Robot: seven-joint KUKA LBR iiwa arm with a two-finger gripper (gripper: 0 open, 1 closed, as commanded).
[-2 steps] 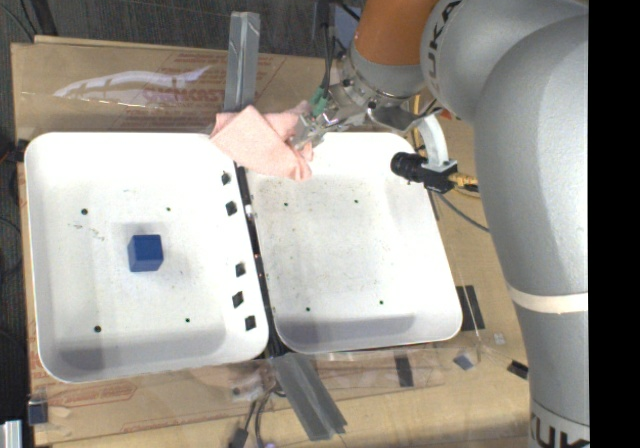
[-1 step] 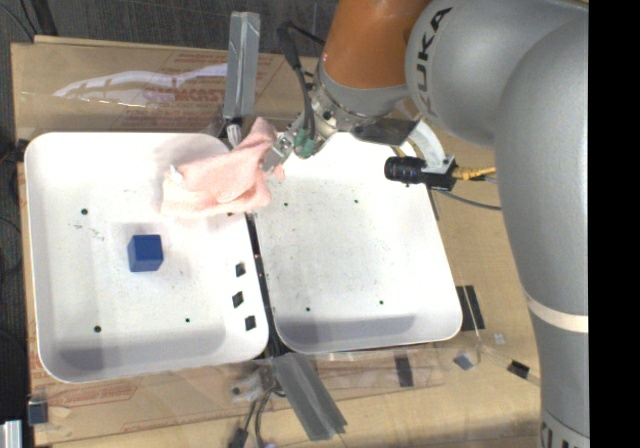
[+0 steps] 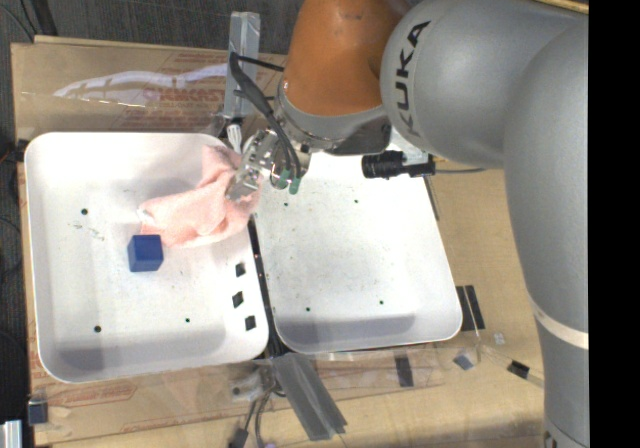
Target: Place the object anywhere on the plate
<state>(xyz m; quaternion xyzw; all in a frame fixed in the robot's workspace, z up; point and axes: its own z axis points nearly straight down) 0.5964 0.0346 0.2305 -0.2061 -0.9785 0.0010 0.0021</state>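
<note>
Grey arm [image 3: 480, 66] leaning in from the right across the upper middle. Left bin [image 3: 60, 336] holding a pink cloth [image 3: 195, 211], crumpled at its upper right. Gripper [image 3: 262, 164] at the cloth's top edge; cannot tell if closed on it. Blue cube [image 3: 145, 253] just lower left of the cloth. Probably best to lift slowly, confirm the cloth rises, and keep it clear of the cube.
</note>
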